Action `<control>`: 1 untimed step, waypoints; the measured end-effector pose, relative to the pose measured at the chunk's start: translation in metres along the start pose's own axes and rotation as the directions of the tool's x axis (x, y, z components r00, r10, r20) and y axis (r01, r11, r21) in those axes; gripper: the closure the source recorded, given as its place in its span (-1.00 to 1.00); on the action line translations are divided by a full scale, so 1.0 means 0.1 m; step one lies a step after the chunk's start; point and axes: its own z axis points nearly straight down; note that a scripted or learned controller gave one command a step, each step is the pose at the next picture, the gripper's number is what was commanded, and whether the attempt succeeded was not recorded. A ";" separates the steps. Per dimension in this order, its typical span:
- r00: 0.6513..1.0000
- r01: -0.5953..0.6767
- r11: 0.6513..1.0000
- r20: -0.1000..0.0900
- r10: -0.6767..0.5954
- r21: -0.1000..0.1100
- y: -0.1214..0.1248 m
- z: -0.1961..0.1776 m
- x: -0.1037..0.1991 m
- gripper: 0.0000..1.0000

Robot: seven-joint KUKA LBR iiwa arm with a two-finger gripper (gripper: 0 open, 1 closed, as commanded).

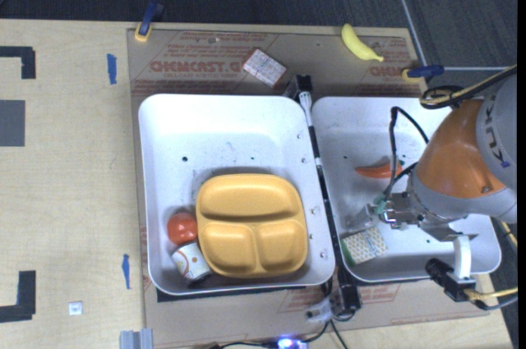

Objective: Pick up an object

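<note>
one gripper (380,213) to report, and you should note it sits low inside the right bin (362,119), toward that bin's near left part. whether it is open or shut cannot be told from this angle, since the wrist and orange band (460,158) cover most of it. nothing can be confirmed as held.

just near of the gripper lies a small flat patterned packet (364,244), on the bin floor, close to but not clearly touching the tool. just far of it lies an orange-red object (376,171), partly hidden by a black cable (394,146).

moving left, the left bin (164,126) holds a large yellow compartment tray (251,222) in its near half. touching the tray's left edge are a red-orange ball (182,227) and, nearer, a small white and orange item (190,259).

beyond the bins, on the brown cardboard sheet (197,64), you have a small checked card (263,66) far of the left bin and a yellow banana (360,43) far of the right bin. blue clamps (149,17) sit at the sheet's far corners.
</note>
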 end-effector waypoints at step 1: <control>1.000 0.000 1.000 0.001 0.000 -0.001 0.00 0.00 0.04 -1.00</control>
